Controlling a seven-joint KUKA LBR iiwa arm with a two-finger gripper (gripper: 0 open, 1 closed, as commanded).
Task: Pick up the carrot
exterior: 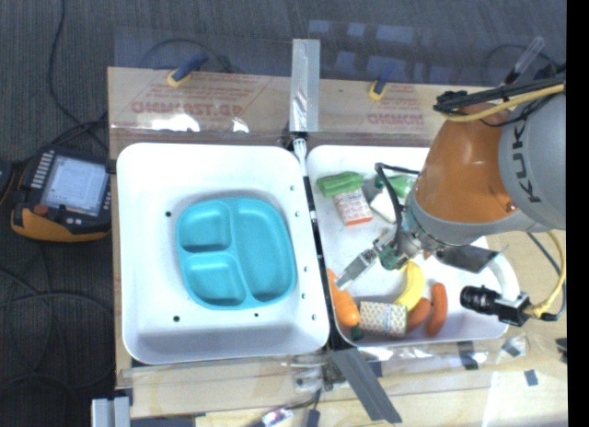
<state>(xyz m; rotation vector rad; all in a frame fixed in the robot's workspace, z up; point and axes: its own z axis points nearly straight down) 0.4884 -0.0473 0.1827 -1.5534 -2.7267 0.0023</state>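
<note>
While my arm hangs over the right bin [479, 328], these lines hold.
Tool: my tool [391, 256] sits mid-bin; whether it is open or closed, I cannot tell, my wrist hides much of it.
Carrot: the carrot [342, 306] lies at the bin's front left corner, touching a speckled block [383, 317].
Hidden: the banana [413, 284] is partly covered.
Left bin: blue tray [237, 250].

Even, fairly bright overhead light fills the scene, and the two white bins [147, 259] come out nearly washed out — their rims lose detail. Glare streaks the clear plastic sheet [198, 112] behind the bins, while shadows stay soft and short, darkest under the arm [469, 186]. The picture is slightly soft overall — small things look smeared, edges a little blurred.
</note>
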